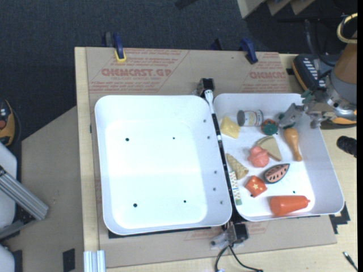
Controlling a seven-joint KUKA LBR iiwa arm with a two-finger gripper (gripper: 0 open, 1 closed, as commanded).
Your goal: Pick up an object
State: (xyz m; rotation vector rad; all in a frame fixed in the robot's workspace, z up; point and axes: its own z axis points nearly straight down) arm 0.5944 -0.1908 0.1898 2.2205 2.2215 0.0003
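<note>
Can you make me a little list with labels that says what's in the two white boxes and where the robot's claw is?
left bin: bare white floor with a few small dark dots
right bin: holds the toy food
items: yellow cheese piece, small can, teal ball, carrot, pink piece, watermelon slice, small red block, orange-red pepper
gripper: over the right bin's upper right, near the teal ball and carrot
holding: nothing seen between its fingers
</note>
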